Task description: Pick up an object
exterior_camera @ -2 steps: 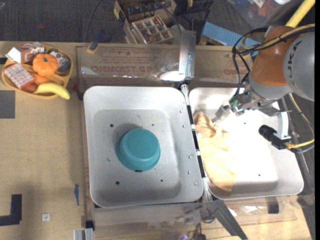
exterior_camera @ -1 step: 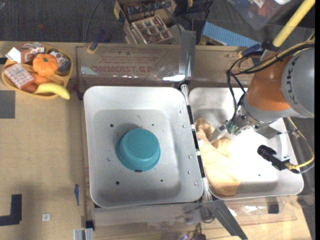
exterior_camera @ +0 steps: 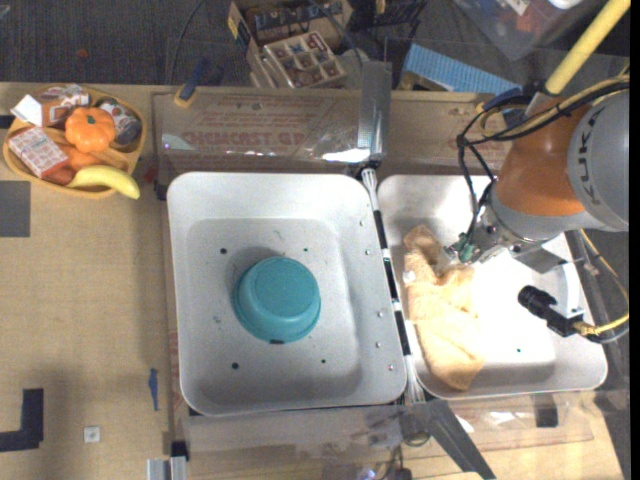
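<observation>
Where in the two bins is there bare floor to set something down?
Left bin: bare floor all around the teal bowl. Right bin: bare at its lower right, beyond the tan cloth. Crowded where the gripper meets the cloth's upper edge.

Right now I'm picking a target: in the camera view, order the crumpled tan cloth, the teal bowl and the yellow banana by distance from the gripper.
1. Crumpled tan cloth, right bin, by the gripper.
2. Teal bowl, left bin.
3. Yellow banana, far left.
</observation>
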Tool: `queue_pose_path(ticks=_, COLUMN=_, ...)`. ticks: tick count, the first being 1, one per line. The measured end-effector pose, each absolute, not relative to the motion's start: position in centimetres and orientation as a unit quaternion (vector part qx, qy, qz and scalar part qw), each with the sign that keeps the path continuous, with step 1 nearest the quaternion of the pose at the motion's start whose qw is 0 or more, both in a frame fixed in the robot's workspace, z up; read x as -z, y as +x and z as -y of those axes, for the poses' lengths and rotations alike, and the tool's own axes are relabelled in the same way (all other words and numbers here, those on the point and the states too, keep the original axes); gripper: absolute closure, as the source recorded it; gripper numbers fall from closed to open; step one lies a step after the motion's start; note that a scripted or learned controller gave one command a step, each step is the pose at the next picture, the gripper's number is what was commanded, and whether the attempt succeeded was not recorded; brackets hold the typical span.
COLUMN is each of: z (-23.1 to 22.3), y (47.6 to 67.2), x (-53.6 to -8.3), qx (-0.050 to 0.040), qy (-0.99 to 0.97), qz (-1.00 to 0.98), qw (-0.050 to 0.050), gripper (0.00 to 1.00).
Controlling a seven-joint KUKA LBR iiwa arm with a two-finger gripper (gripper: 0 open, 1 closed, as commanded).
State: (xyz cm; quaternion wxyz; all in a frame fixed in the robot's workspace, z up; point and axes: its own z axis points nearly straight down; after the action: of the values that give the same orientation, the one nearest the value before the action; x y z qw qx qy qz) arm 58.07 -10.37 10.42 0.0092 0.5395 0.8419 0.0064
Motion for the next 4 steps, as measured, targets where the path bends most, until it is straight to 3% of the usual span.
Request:
queue_pose_path(ticks=1, z=10.4, y=58.1, x=-10.4, qx=-0.0061, qy=0.539, qz=-0.842, qw=0.009, gripper=0.0)
queue_pose_path(ticks=2, z=10.5, y=58.2, x=-11.5, qx=-0.007, qy=0.541, qz=-0.841, qw=0.012, gripper=1.0)
queue_pose_path(ticks=3, z=10.6, y=58.2, x=-11.5, qx=-0.0069, qy=0.541, qz=-0.841, qw=0.012, gripper=0.0)
queue_pose_path(ticks=4, z=10.5, y=58.2, x=-9.4, qx=-0.0039, qy=0.522, qz=-0.853, qw=0.007, gripper=0.0)
